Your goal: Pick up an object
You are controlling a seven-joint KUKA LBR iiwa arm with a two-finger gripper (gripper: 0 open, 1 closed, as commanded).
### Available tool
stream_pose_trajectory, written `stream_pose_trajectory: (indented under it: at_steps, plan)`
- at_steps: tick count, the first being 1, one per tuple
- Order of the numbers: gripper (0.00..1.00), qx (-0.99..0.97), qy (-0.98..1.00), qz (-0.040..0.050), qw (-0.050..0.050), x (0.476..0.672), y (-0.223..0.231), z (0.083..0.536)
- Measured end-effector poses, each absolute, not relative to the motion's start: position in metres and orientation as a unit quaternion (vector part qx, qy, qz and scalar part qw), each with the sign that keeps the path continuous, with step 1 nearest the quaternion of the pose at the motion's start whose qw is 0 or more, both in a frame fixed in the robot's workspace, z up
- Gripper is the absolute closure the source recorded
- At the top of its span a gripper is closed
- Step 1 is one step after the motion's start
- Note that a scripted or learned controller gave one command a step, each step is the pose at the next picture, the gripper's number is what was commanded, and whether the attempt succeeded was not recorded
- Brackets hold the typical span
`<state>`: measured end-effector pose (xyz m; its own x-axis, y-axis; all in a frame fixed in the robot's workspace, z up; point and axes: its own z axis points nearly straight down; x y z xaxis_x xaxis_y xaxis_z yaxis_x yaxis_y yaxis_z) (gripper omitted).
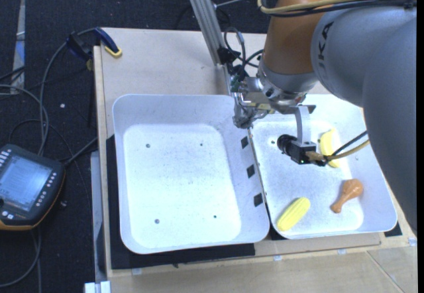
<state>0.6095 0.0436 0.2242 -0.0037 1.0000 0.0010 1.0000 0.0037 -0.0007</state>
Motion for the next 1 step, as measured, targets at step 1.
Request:
stream_pose_trajectory:
  at_steps: [1]
  plan:
    - [1.0,-0.705,-0.709,0.0001,0.001,0.5914,0.0954,0.2181]
